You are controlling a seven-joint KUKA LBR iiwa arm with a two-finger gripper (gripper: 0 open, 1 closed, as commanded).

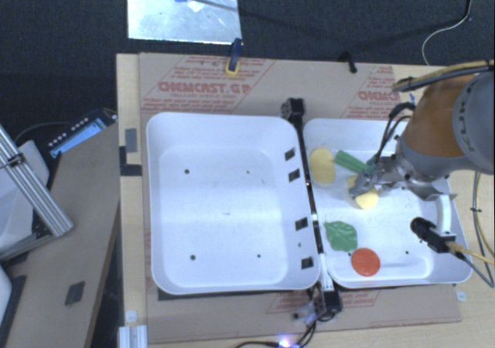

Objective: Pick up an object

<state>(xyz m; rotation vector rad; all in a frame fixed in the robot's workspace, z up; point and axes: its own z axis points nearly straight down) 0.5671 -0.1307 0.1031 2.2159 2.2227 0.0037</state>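
- In the right bin (445,261), the end effector (365,188) sits low over a small yellow piece (367,199); how its grip stands I cannot tell.
- Just beside: a yellow lemon-shaped object (322,165) and a green strip (349,161).
- Near the front wall: a green leaf (341,234) and an orange disc (366,261).
- The left bin (224,199) leaves broad room.

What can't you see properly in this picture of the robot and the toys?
- The gripper, camera view: too small and dark to tell if its fingers are open or shut.
- The small yellow piece by the gripper: its top edge is hidden under the gripper, so touching or held is unclear.
- The long green piece: its right end is covered by the arm.
- The arm: cut off by the right edge.
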